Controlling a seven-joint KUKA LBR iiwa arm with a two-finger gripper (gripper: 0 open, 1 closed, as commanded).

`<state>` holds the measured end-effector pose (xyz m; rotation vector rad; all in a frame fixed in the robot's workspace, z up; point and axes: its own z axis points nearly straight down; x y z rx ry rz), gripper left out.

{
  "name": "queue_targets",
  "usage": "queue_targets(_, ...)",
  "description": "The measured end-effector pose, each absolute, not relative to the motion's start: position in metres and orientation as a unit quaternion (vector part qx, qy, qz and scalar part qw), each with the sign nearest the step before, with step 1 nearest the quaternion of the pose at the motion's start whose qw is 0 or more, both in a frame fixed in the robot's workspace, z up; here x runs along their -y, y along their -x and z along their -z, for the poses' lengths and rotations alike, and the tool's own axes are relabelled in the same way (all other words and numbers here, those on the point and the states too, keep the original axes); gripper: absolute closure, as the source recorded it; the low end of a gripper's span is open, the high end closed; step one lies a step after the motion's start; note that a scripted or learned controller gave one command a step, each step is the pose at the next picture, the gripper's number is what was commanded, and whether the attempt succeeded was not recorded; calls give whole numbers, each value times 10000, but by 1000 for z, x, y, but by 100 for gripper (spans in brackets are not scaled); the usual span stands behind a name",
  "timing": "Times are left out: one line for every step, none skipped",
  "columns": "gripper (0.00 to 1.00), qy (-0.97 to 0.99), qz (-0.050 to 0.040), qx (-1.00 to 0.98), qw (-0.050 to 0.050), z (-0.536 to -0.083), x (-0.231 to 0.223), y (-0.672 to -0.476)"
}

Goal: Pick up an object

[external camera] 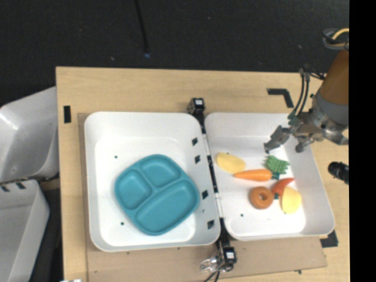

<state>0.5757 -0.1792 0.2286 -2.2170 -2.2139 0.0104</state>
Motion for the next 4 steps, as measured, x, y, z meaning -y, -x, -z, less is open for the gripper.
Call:
queue_targets(0,7067,-1,7075,-7,-235,179,-578)
queue_targets(0,7060,-13,7082,7,-185,172,-583)
queue_targets(0,7061,-13,7081,7,-125,167,-588)
queue_targets(0,7070,7,7072,-55,-105,170,-591)
